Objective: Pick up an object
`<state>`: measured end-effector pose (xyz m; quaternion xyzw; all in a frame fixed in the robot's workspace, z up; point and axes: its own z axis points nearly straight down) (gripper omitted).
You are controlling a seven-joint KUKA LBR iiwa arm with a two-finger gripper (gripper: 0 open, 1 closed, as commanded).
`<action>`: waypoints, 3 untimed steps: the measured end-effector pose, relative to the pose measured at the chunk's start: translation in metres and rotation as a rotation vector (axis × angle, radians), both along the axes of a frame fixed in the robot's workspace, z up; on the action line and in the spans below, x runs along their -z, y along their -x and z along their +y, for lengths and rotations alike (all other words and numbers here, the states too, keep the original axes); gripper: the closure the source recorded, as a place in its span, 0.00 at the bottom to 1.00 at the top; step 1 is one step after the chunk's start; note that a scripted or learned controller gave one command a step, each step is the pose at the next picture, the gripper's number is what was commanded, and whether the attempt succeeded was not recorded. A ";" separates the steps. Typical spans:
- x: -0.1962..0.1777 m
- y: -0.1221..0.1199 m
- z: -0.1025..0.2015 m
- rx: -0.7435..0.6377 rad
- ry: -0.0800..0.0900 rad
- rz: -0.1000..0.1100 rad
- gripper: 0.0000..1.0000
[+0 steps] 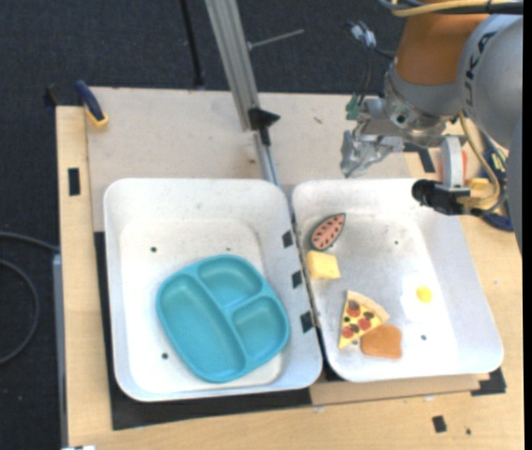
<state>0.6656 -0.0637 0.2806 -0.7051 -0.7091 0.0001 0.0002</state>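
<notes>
gripper up top, toys down in the bin

two-finger metal gripper [357, 162] hanging over the right shallow white bin's [453, 251] far left corner, carrying nothing, can't tell if spread or clenched. along that bin's left edge: reddish seeded leaf-shaped toy [327, 231], yellow cheese-like block [323, 267], pizza slice toy [359, 319], orange chunk [382, 343]. teal divided plastic plate [223, 317] in the left white bin [134, 214].

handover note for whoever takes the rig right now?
Gripper: above the right bin's back edge, nothing between its fingers.
Right bin: strawberry slice, cheese cube, pizza slice, orange piece, small yellow piece.
Left bin: blue divided plate.
Done: nothing picked yet.
Left: descend on one object, probably the strawberry slice since it is nearest, grasp and lift.
</notes>
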 end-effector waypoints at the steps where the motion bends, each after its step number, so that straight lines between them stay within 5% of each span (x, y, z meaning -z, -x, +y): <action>1: -0.001 0.006 0.050 -0.001 -0.001 -0.001 1.00; 3: 0.018 0.020 0.145 -0.002 -0.001 -0.002 1.00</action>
